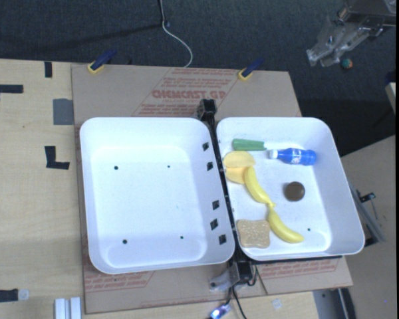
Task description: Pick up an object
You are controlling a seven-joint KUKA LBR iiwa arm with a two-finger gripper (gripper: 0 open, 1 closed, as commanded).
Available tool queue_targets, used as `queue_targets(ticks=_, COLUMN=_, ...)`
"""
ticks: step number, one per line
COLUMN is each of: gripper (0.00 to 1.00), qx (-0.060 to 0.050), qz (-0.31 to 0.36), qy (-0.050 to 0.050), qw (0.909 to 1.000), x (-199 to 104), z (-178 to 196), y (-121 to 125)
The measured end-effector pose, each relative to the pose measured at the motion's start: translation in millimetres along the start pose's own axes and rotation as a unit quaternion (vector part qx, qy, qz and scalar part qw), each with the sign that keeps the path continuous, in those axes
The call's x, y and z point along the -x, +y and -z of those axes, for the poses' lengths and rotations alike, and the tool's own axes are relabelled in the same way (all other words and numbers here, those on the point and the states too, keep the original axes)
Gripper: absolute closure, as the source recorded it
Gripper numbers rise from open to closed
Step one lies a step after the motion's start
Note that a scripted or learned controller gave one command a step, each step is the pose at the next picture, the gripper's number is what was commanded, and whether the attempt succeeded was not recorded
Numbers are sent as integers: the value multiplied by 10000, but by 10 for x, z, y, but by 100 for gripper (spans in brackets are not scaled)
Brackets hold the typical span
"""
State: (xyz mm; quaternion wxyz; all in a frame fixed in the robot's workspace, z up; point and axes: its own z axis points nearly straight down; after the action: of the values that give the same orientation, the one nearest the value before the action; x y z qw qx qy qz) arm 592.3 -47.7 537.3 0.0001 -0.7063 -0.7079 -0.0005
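Your pincer [329,53] hangs high at the upper right, well apart from both bins and out over the dark floor, not the bench. You cannot tell from here whether it is spread or closed; nothing shows in its grip. A small round dot sits just beside its tip, too tiny to name.

Progress: nothing picked yet, as far as this view gives. The whole job is left: travel, descent, grasp, lift.

Every candidate lies below and to the left of the pincer, in the right bin [332,138]. Nearest are the blue bottle [292,155] and the green piece [248,145], end to end near the bin's far wall. Further down is the brown disc [294,191], lying alone on bare floor. The banana [269,208] runs slantwise from the yellow lump [237,165] toward the near corner, and the tan sponge [253,234] sits just beside its lower end.

The left bin [146,191] lies farther left still.

In the way: the centre divider [216,178] crowds the lump and sponge. The disc looks like your freest target, though flat and probably hard to pinch. The bottle may roll.
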Motion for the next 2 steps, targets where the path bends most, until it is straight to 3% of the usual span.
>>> queue_targets(ticks=1, gripper=100, qx=-10, qz=-11, qy=0, qw=10000, x=68, z=-15, y=-816)
queue_targets(ticks=2, gripper=100, qx=-8, qz=-9, qy=-5, qw=10000, x=-45, z=-22, y=-1098)
